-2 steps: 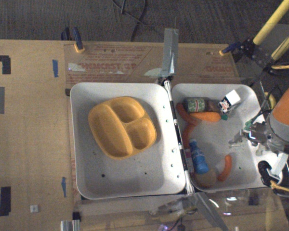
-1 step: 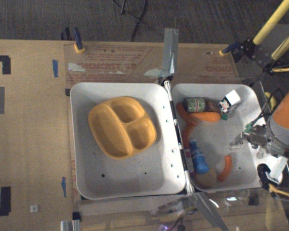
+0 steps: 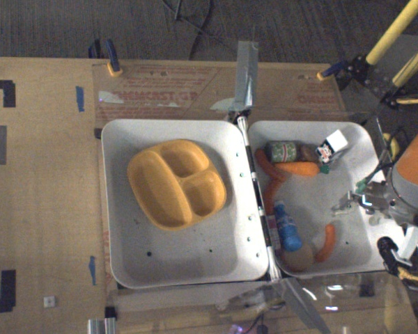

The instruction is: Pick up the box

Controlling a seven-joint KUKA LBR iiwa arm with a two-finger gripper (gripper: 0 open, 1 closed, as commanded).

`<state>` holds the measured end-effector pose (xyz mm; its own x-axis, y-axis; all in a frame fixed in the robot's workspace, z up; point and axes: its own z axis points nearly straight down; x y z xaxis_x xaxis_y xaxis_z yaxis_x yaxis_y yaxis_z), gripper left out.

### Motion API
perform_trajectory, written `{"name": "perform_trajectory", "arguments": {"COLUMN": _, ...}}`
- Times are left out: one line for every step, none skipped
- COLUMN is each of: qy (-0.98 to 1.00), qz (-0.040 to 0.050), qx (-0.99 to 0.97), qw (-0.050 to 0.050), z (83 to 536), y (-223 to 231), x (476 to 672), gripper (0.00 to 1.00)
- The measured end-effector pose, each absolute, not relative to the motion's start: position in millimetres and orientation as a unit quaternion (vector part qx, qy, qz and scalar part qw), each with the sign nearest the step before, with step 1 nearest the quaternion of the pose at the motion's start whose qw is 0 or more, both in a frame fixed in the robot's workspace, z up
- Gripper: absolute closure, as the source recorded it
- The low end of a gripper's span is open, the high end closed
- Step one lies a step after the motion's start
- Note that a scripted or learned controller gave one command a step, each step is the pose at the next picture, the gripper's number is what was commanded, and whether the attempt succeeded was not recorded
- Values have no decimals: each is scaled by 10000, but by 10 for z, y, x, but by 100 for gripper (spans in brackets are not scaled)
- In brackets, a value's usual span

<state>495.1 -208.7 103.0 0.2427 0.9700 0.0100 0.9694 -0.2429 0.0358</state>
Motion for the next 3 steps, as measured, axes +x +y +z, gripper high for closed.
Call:
{"name": "perform_trajectory", "arguments": {"qy": 6369, "qz": 143, "qx": 7707, "qw": 124, "z": 1026, "y": -2086, "x": 4955, "gripper": 0}}
{"name": "perform_trajectory", "arguments": {"qy": 6702, "qz": 136, "qx": 7419, "qw": 138, "z": 1022, "y": -2099, "x": 4987, "gripper": 0}}
{"name": "perform_trajectory", "arguments": {"qy": 6992, "qz": 134, "qx": 7147, "qw": 134, "z": 1019, "y": -2121, "x": 4963, "gripper": 0}}
